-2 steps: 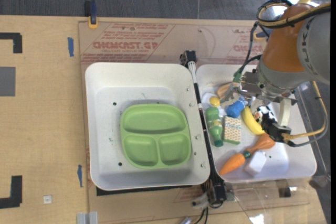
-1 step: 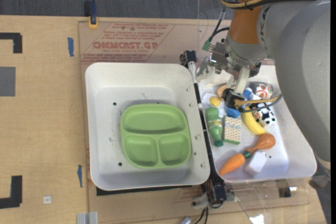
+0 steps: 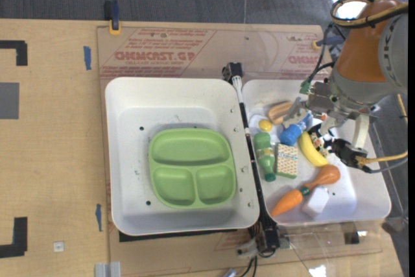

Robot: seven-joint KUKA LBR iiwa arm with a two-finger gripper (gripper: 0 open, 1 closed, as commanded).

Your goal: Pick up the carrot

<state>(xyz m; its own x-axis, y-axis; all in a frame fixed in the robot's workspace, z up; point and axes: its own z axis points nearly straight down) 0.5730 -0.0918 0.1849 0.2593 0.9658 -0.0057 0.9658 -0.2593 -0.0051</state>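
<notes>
The carrot lies untouched at the near edge of the right bin, beside a white block. Farther back, the gripper hovers above a banana; whether it is spread or closed I cannot tell. Approach step: it must travel nearer, then descend.

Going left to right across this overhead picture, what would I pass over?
Green divided plate in the left bin → green bottle → carrot → banana → the arm's orange band.
</notes>
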